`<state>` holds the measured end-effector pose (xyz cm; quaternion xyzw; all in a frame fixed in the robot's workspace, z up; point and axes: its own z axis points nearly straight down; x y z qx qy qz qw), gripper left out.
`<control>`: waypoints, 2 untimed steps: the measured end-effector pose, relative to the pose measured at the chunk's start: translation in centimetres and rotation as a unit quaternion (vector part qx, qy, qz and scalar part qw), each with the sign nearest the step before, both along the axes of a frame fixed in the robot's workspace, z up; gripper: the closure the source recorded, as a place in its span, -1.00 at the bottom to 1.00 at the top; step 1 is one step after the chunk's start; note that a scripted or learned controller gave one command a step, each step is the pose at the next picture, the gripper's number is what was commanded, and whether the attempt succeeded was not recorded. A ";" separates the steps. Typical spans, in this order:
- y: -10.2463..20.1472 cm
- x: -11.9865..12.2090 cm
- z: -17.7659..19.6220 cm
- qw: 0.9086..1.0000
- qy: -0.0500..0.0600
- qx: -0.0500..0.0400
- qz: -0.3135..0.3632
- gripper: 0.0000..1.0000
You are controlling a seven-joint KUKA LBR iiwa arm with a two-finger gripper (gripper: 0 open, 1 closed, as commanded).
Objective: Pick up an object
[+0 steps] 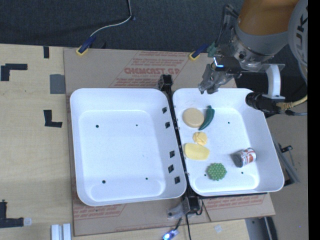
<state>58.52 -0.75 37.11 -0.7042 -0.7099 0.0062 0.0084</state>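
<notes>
Two white bins are sitting on a cardboard-covered desk (145, 66); the right bin (260, 149) is holding a green pepper (208, 117) beside a tan disc (193, 117); gripper (210, 86) is hovering, empty, fingers slightly parted

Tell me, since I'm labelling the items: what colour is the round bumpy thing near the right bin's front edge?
Green, dotted all over. The round bumpy thing shows best in the camera view.

Arm (272, 14) enters from the upper right, grey casing with the orange band above the wrist. Wrist is angled downward and to the left. Pincer (210, 86) hangs at the lower end, tips pointing down-left, nothing seen between them. Finger spacing not discernible.
</notes>
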 end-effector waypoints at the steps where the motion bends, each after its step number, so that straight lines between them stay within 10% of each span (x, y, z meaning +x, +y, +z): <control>1: -3.2 -2.3 17.5 1.000 -0.020 -0.002 -0.004 1.00; 2: 0.9 -3.5 4.6 1.000 -0.003 -0.001 -0.002 1.00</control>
